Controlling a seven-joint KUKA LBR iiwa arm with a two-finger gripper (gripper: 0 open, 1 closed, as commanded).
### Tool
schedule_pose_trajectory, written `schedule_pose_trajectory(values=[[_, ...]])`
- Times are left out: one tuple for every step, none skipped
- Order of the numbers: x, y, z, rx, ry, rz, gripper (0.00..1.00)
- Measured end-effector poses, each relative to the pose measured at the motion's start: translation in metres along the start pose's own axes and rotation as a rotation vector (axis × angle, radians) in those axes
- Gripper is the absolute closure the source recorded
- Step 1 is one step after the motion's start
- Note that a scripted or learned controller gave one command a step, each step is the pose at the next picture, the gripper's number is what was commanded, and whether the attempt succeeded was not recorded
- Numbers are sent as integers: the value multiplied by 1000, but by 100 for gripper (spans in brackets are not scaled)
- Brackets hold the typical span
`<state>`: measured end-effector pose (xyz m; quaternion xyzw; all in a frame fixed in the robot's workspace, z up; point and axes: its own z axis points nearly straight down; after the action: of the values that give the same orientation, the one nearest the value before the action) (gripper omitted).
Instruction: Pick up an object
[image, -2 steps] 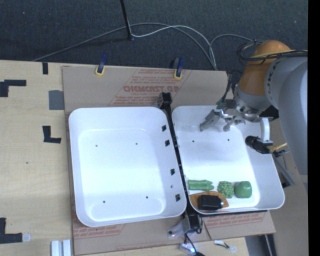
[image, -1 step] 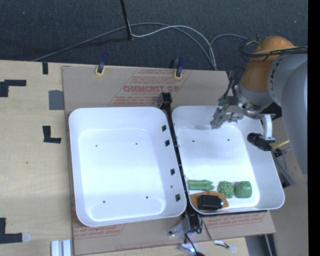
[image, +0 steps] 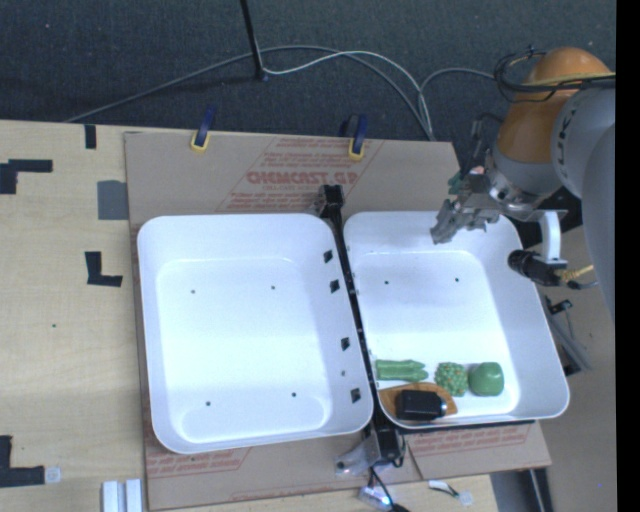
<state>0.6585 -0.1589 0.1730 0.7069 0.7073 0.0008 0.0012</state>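
Observation:
Several small objects lie along the near edge of the right bin (image: 520, 300): a long green bean-like piece (image: 400, 370), a bumpy green broccoli-like piece (image: 451, 377), a smooth green block (image: 486, 379) and a black object (image: 420, 405) resting on a flat orange piece (image: 440, 392). My gripper (image: 445, 230) hangs over the far edge of the right bin, well away from these objects. Nothing shows between its fingers.
The left bin (image: 160, 300) stands beside the right one, with black clips (image: 340, 290) along the shared wall. Both bins rest on a cardboard sheet (image: 280, 175) held by blue and yellow clamps (image: 204, 132). Cables (image: 330, 62) run behind the bench.

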Motion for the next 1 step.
schedule_pose_trajectory(values=[[-3, -3, -62, -2, -1, 0, 100]])
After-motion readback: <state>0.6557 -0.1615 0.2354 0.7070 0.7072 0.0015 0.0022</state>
